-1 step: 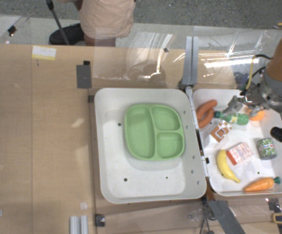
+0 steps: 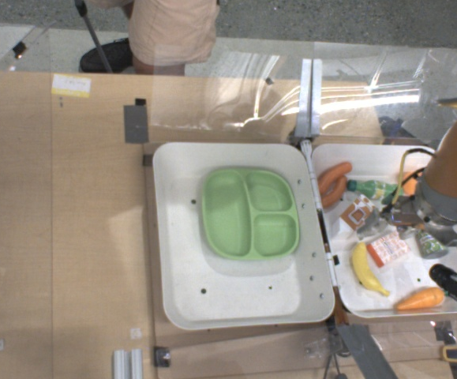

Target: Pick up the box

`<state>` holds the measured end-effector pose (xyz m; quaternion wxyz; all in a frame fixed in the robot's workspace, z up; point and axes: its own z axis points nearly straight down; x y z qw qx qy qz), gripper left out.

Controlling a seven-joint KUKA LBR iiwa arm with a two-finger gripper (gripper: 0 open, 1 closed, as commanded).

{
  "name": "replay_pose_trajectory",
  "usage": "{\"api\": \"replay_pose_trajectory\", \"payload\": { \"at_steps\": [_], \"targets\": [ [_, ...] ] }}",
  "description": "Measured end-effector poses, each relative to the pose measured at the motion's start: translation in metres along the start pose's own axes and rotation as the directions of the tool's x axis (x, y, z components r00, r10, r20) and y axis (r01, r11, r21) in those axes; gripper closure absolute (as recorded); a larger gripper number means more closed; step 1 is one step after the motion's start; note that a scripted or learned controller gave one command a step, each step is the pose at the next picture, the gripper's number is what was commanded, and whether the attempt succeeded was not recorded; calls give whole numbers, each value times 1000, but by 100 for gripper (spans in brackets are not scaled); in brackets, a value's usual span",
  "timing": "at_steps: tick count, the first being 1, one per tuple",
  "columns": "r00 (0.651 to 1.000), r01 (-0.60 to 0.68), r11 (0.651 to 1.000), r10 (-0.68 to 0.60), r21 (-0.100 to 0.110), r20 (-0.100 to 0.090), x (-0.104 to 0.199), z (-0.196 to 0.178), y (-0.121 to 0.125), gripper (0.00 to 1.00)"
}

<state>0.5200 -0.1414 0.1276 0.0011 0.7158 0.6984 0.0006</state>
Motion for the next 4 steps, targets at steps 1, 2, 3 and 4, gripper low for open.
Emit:
{"api": "replay_pose_trajectory", "payload": {
  "at_steps": [1,2,3,4],
  "targets": [
    [993,-120,993,120,-14,-1,-25,30,-4,0],
    [992,-123,992,123,-25,5,-29,17,-2,100],
    [992,-123,992,123,-25,5,-29,17,-2,0],
    [956,-294,956,294,0,-1,-35,37,-41,0]
  ]
}}
